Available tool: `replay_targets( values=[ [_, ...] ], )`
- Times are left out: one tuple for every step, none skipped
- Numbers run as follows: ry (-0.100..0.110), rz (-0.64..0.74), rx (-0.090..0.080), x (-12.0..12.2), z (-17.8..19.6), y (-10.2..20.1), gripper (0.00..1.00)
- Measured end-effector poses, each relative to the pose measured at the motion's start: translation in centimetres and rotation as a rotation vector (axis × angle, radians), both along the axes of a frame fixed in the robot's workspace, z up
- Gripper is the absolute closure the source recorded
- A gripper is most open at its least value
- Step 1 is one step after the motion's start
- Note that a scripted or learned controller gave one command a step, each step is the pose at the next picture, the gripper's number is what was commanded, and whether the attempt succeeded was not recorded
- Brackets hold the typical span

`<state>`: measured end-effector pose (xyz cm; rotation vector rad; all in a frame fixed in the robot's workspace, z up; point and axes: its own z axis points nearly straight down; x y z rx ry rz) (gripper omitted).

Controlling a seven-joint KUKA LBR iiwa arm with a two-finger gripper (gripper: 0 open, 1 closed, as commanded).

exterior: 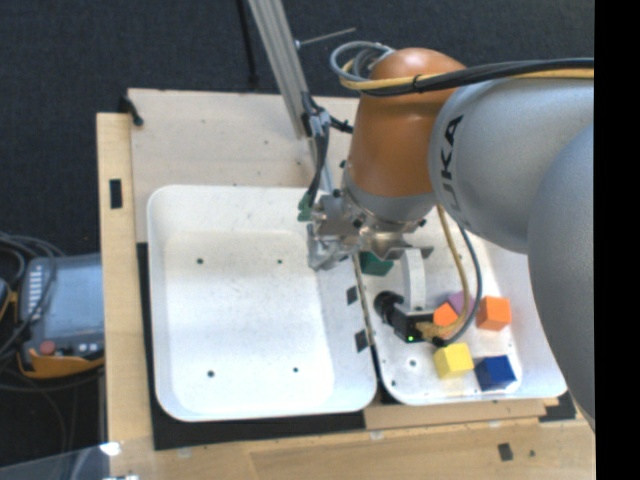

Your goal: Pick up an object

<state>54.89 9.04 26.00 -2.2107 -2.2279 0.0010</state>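
My gripper (328, 240) hangs low over the strip where the two white bins meet, at the upper edge of the right bin (420, 388). A dark green object (378, 263) peeks out just right of it, mostly hidden by the wrist. Whether the gripper touches it is unclear. Further right in the same bin lie an orange cube (492, 313), a yellow cube (453, 359), a blue cube (495, 372), a small orange piece (445, 315) and a pale purple piece (457, 301).
The left bin (240, 308) lies directly left of the gripper. A slanted metal post (280, 48) rises behind the bins. The grey arm covers the upper right of the bench. A grey device (60, 308) sits off the bench at the left.
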Motion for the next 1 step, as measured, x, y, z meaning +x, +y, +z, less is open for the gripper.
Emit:
replay_targets(
  values=[
    [-0.001,-0.006,-0.001,0.06,0.0,-0.3,0.0]
  ],
)
